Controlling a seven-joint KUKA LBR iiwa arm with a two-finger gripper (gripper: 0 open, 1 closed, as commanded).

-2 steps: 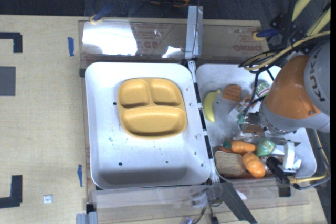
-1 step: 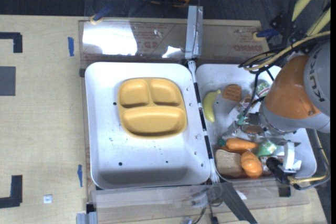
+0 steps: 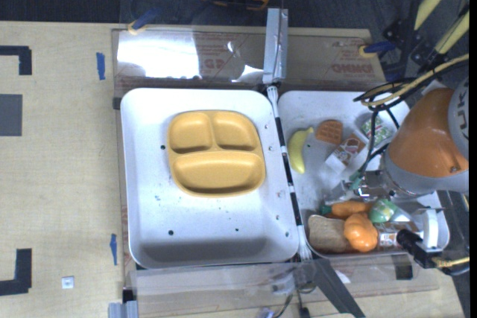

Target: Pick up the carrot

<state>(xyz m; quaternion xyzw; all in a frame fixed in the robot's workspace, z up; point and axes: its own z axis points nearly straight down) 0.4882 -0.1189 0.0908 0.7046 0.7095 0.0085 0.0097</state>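
Gripper (image 3: 363, 190) just above carrot (image 3: 349, 208), rt bin (image 3: 298, 109).

Lighting: bright, even overhead light is falling across both bins. Glare: a white sheen is washing out the clear panel (image 3: 190, 56) just behind the left bin (image 3: 141, 160). Shadows: soft shade is pooling along that bin's near inner wall. Beyond the panel, the floor is sitting dim. Sharpness: the whole frame is looking slightly soft, with fine detail blurring.
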